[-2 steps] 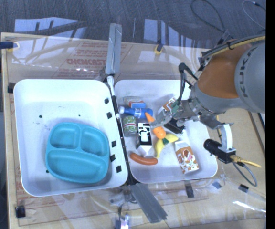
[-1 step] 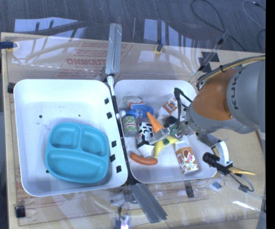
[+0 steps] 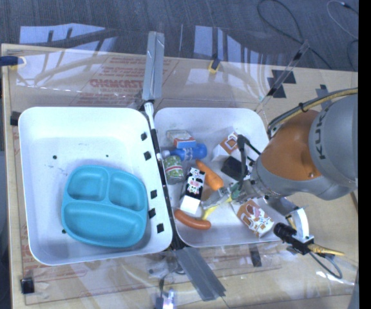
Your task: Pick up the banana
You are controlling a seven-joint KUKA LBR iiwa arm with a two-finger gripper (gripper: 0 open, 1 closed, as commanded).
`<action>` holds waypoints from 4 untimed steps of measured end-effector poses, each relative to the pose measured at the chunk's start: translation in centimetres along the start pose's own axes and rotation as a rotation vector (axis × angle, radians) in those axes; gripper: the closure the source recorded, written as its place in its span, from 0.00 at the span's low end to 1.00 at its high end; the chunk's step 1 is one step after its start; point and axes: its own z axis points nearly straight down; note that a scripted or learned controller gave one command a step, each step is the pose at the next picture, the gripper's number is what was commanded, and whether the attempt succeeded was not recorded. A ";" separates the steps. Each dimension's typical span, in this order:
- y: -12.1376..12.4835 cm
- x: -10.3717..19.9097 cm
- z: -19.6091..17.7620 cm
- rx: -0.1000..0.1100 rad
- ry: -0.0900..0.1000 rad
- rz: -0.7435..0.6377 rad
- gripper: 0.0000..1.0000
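The banana [image 3: 215,200] shows as a thin yellow strip in the lower middle of the right bin [image 3: 211,116]. It lies between a white block [image 3: 190,205] and a brown patterned carton [image 3: 255,217]. My gripper [image 3: 236,185] reaches down into the bin from the right, just above and to the right of the banana's end. Its dark body covers part of the bin floor there. I cannot make out whether the banana is touched.
The right bin also holds a sausage [image 3: 192,221], an orange carrot [image 3: 209,176], a cow-print carton [image 3: 194,184], a green can [image 3: 172,168], a blue bottle [image 3: 192,151] and two small boxes. A blue divided plate [image 3: 105,206] lies in the left bin [image 3: 44,134].
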 end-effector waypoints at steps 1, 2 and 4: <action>0.1 0.0 -1.0 0.000 -0.001 -0.007 1.00; 0.2 0.0 -1.9 0.001 -0.002 -0.013 1.00; 7.6 -1.3 -3.5 0.014 0.012 -0.092 0.00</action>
